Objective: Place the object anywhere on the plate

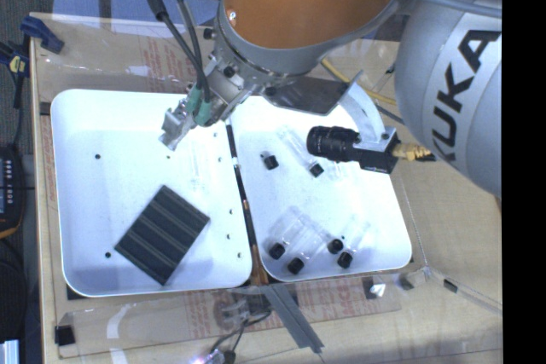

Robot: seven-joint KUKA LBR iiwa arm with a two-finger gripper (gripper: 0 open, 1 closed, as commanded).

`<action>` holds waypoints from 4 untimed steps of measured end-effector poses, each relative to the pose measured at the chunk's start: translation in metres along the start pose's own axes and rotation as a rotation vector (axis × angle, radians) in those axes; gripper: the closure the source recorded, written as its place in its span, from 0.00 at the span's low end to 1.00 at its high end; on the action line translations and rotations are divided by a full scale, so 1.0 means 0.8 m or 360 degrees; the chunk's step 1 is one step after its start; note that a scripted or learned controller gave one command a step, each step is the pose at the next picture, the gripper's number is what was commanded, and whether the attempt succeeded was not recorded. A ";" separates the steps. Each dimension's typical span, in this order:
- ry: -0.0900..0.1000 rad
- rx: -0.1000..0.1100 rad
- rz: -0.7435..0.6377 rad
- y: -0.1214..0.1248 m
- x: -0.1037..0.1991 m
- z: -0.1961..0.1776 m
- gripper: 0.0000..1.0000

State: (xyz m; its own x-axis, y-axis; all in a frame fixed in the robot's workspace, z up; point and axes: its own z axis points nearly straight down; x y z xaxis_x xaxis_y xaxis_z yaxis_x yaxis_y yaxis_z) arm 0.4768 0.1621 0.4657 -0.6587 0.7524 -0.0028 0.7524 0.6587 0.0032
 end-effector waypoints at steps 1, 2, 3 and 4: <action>-0.0001 0.0000 -0.0013 0.002 0.002 -0.013 1.00; -0.0002 -0.0001 -0.0026 0.004 0.004 -0.027 1.00; -0.0002 -0.0001 -0.0039 0.005 0.005 -0.040 1.00; -0.0003 -0.0002 -0.0052 0.007 0.007 -0.053 1.00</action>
